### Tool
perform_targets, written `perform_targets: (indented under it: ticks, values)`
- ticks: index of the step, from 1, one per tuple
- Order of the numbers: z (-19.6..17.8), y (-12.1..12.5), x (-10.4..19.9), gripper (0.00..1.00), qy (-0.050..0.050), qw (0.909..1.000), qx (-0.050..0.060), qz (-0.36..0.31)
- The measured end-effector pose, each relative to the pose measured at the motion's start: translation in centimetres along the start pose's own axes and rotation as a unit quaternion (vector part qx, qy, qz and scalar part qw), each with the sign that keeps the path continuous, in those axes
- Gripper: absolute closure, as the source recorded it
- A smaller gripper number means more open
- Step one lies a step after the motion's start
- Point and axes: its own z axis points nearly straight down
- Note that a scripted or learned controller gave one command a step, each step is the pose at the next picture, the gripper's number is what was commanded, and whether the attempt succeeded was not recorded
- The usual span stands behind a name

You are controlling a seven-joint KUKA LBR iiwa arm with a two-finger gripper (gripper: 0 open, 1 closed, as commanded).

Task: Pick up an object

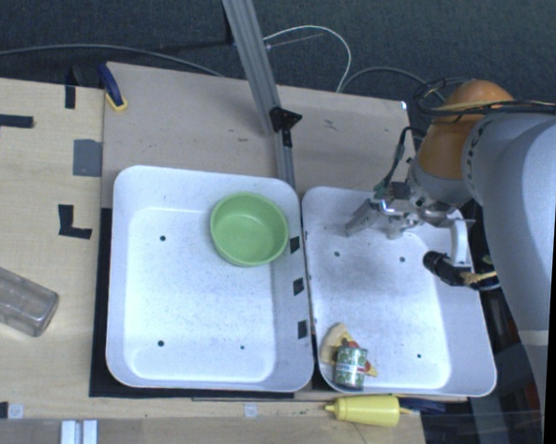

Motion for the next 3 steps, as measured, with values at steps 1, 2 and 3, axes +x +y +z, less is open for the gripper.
perform_targets:
  ticks: [1,2,3]
  values:
    - [-1.1,0.0,0.1,1.0,0.0,1.0,0.0,-0.001]
    - [-5.4,0.3,0.1,1.0,0.001,1.0,-0.003,0.001]
    - [-11.3,1.3,0.4,1.0,0.0,1.0,-0.004,0.001]
